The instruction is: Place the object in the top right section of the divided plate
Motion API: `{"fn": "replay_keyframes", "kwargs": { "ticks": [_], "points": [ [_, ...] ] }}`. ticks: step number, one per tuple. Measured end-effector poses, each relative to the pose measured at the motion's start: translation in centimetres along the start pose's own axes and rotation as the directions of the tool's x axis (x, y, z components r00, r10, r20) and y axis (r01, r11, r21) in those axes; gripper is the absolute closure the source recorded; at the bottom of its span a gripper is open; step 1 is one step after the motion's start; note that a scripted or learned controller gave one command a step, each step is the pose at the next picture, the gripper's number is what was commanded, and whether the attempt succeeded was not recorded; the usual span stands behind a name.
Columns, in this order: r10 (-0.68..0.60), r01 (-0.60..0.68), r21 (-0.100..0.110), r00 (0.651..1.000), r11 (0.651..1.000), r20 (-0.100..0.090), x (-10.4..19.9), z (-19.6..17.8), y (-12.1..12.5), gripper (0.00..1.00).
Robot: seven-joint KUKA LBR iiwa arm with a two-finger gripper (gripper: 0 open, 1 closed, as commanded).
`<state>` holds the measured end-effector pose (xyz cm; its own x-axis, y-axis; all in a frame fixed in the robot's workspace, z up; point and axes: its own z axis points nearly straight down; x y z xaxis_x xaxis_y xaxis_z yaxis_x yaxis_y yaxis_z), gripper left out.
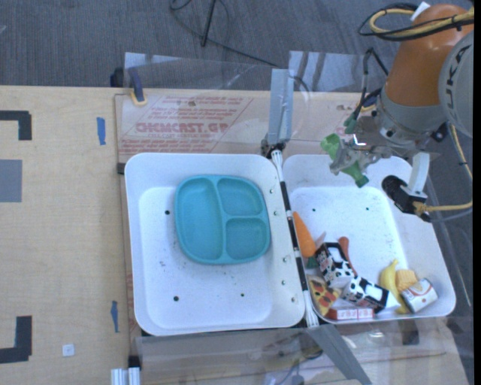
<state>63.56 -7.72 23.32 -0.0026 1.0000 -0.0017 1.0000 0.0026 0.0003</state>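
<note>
Heaped toys (353, 282) lower right; gripper (349, 159) clenched on green object (331, 143) upper right; next, carry to teal divided plate (222, 219).

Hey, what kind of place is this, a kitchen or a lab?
Most likely a robotics lab, not a kitchen: a robot arm reaches over two white bins, loose cables trail behind it, and toy food lies in one bin.

Right bin (376, 207) holds a carrot (304, 234), cow toy (336, 267), banana (390, 279) and pizza slice (322, 295)
</note>
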Motion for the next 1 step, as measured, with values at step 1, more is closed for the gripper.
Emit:
{"fn": "replay_keyframes", "kwargs": {
  "ticks": [1],
  "points": [
    [-0.065,0.065,0.002,0.998,0.998,-0.002,8.71,3.24,-4.49,1.0]
  ]
}}
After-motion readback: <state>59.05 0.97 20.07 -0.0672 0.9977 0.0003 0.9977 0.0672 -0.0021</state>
